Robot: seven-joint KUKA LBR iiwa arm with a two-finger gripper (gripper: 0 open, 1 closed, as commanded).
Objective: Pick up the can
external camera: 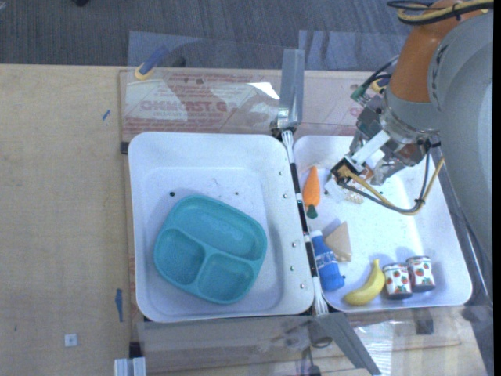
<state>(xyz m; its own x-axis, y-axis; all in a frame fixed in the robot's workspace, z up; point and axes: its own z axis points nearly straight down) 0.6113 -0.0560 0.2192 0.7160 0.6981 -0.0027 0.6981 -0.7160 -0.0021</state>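
Two short cans with a red strawberry print stand side by side in the right bin's near right corner, one (397,280) just left of the other (421,273). My gripper (358,188) hangs over the upper middle of the right bin (454,233), well above and to the left of the cans. It is close to the orange carrot (311,186), and nothing shows between its fingers.
In the right bin, a yellow banana (366,285) lies just left of the cans. A tan wedge (340,240) and a blue bottle (326,262) lie along its left wall. The left bin (149,163) bears a teal divided plate (209,247).
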